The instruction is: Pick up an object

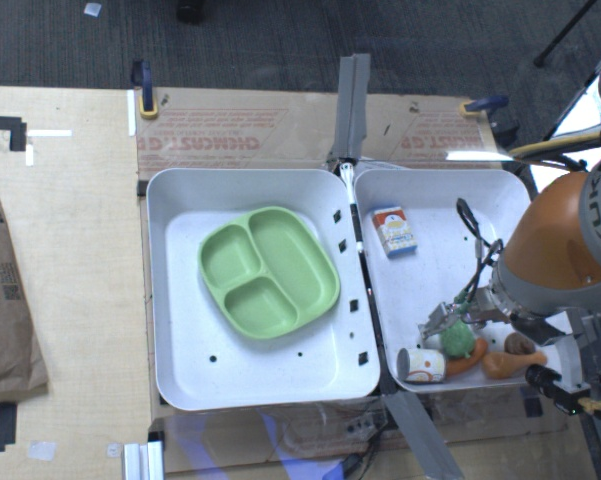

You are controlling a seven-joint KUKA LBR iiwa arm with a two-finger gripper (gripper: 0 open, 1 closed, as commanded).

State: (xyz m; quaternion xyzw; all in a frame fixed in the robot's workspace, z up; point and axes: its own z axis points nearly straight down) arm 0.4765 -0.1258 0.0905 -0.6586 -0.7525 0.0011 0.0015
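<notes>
In the right bin [432,176], a cluster of small things lies at the near edge. It holds a green round toy [459,341], a white cup on its side [423,365], an orange carrot-like piece [504,365] and a small brown lump [520,344]. My gripper [443,320] is low in this bin, right at the upper left of the green toy and seemingly touching it. The arm's orange band [555,238] hides the bin's right side. A small blue, white and red box [394,232] lies apart near the bin's far left.
The left bin [180,298] holds a light green divided plate [268,271]. A grey divider bar [352,108] runs between the bins at the back. A brown paper bag [2,298] lies on the bench at far left.
</notes>
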